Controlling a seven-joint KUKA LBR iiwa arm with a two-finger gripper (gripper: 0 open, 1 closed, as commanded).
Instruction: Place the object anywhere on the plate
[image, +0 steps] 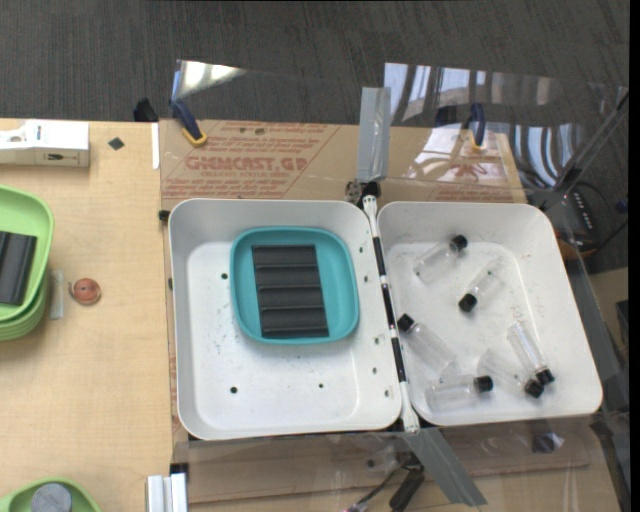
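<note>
- Green container with a grey top (45, 497) lies nearest the lens, well down and to the left of the teal plate (243, 290).
- Teal plate: square with rounded corners, resting in the left white bin (200, 340), toward that bin's far side. A dark ribbed insert (290, 290) fills its middle, and nothing else lies on it.
- Task objects: five clear vials with black caps, all right of the plate in the right white bin (565, 290), none touching the plate.
- Closest vial (425, 342) lies just past the bin divider from the plate's near right corner, black cap toward the plate.
- Far vial (440, 260) is level with the plate's far edge. Middle vial (482, 287) sits beyond it, farther from the plate.
- Two more, the near vial (458, 390) and the outer vial (523, 350), lie farthest from the plate. All five lie on their sides, apart from one another.
- Gripper: its state cannot be told from this view.
- Progress (judgement): nothing has been picked up and the placing is not yet done.
- Handling (judgement): the vials look light, rigid and smooth, and round, so they are likely to roll or squirt out of a pinch. Whether they are glass or plastic is unclear, so treat them as fragile.
- Hold (judgement): close across the barrel near mid-length, jaws square to the long axis. The closest vial is the shortest carry.
- Placement (judgement): laid along the insert's ribs it should settle. Laid on the smooth teal rim it may roll.
- Left of the plate, outside the bins: stacked green trays (25, 290) and a small orange disc (86, 290).
</note>
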